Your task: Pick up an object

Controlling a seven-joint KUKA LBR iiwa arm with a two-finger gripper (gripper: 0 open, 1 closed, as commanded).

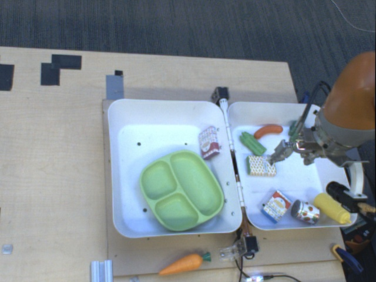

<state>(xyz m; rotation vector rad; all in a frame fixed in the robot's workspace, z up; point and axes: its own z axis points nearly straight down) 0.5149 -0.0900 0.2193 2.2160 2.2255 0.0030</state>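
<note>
While the arm (352,107) reaches in over the right bin (329,222), I see the gripper (280,153) just above the waffle (261,167) near that bin's middle, fingers parted narrowly, nothing between them. A sausage (268,130) and green bean (252,143) lie toward its far edge. The left bin (126,157) carries a green plate (181,190) and a small packet (209,142).
</note>
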